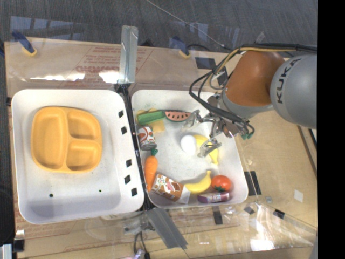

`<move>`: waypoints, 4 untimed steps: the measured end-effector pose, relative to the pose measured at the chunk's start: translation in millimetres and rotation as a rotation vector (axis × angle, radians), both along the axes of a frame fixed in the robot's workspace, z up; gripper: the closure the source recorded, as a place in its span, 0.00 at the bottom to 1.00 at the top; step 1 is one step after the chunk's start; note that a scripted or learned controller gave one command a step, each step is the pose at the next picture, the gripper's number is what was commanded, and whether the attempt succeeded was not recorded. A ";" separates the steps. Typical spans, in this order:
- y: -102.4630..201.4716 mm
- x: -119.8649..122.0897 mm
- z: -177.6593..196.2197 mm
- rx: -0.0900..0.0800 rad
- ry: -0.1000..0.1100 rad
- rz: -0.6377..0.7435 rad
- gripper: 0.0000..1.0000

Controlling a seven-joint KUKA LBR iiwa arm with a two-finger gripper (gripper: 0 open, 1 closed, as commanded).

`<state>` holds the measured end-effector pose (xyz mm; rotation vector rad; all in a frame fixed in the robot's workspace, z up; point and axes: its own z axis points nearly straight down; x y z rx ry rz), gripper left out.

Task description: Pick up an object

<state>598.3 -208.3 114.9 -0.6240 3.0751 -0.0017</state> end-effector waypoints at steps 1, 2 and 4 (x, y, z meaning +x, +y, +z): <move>0.3 -1.0 -21.9 0.000 0.003 0.213 0.00; 0.5 3.2 -5.9 -0.001 0.001 0.286 0.00; 0.2 -39.2 -24.1 0.002 0.006 0.482 0.00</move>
